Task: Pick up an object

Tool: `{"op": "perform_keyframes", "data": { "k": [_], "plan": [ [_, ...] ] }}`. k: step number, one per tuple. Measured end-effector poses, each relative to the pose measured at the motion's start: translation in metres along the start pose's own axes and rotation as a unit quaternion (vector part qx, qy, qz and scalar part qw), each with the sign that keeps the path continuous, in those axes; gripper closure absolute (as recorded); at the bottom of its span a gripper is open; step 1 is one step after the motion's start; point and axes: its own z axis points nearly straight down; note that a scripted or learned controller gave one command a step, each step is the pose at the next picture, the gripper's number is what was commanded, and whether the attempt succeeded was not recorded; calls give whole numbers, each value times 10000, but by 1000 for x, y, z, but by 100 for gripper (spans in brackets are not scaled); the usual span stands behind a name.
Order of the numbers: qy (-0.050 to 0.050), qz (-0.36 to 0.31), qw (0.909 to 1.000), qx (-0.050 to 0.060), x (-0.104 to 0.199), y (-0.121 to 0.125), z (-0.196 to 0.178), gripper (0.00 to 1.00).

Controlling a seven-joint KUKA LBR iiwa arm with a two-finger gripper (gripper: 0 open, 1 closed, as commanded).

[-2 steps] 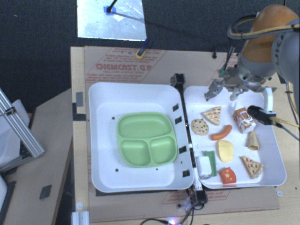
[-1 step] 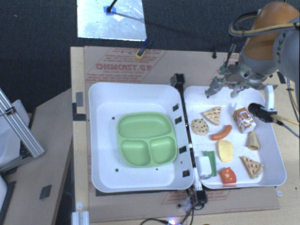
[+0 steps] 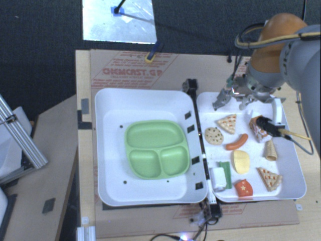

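Observation:
The right bin [image 3: 296, 185] holds several toy foods. Among them are a pizza slice [image 3: 227, 123], a cookie [image 3: 213, 135], a sausage [image 3: 236, 142], a yellow piece [image 3: 241, 161], a second pizza slice [image 3: 269, 178] and a red piece [image 3: 244, 188]. There are also a cone [image 3: 271, 149], a brown and red cake piece [image 3: 257, 128] and a white and green item [image 3: 220, 176]. My gripper [image 3: 231, 101] hangs open over the bin's far edge, just above the first pizza slice. Nothing sits between its fingers.
The left bin [image 3: 108, 114] holds a green divided plate [image 3: 155, 149]. A black clip strip [image 3: 195, 134] runs between the two bins. A cardboard sheet [image 3: 133, 69] lies under the bins, with a shiny plate [image 3: 119, 14] behind it.

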Motion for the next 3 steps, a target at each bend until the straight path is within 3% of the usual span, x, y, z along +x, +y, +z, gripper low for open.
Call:
{"op": "perform_keyframes", "data": {
  "k": [1,2,3],
  "plan": [
    [1,-3,10000,4,3,9,57,0],
    [-8,-7,10000,-40,4,11,79,0],
    [-5,-13,10000,-36,4,11,69,100]
  ]
}}
